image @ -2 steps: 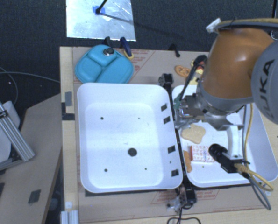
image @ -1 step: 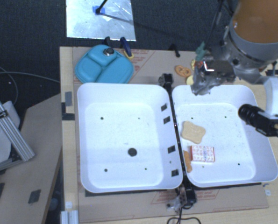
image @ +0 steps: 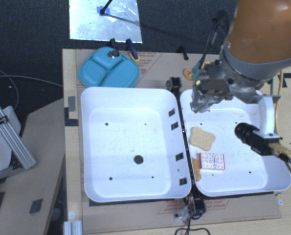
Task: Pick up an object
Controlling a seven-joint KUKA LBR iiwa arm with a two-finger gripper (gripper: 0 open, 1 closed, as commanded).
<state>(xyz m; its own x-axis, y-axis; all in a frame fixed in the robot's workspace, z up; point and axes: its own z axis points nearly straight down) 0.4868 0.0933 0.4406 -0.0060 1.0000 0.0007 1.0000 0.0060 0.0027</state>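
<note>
**Claw poised over the right bin, nothing taken yet**

The gripper point(image: 202, 102) hangs just behind the tan bread-shaped slice point(image: 202, 138). Its width cannot be told from this slant, and nothing shows in its grasp. The slice lies flat in the right bin point(image: 277, 180) and looks like the likeliest target. Just in front of the slice sits a small patterned card point(image: 212, 161). To the slice's front-left, a thin orange stick point(image: 196, 169) hugs the bin wall. Well left of the slice, a dark disc point(image: 138, 159) rests in the left bin point(image: 94, 131). The pick should go best if the claw centres over the slice, straddles its narrower span, and drops straight down, clear of card and wall.
</note>
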